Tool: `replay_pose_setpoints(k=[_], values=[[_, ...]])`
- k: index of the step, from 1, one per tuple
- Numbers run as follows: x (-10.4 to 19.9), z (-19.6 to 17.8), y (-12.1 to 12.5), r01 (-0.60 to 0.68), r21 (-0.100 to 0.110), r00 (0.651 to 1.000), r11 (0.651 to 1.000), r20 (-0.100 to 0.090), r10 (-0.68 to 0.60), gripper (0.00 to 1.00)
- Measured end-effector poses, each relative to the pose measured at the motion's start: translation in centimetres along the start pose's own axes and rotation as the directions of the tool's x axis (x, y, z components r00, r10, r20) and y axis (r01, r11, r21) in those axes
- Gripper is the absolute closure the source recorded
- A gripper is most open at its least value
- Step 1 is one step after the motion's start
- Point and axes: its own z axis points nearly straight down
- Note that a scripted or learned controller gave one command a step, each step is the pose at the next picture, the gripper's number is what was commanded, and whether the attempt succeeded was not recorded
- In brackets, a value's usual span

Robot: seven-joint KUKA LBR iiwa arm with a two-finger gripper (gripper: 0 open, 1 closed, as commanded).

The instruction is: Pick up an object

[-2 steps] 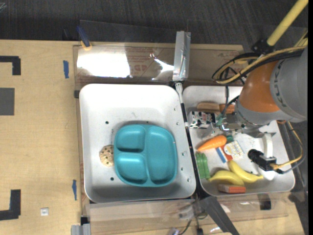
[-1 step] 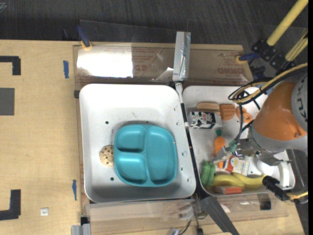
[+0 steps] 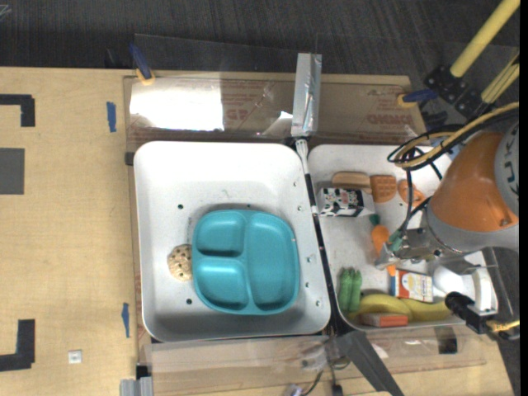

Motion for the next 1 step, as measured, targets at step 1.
replay_pose_setpoints(k=[1], values=[[5.33, -8.73, 3.73, -0.094, 0.009, 0.996, 0.996, -0.005, 0.094, 1.00]])
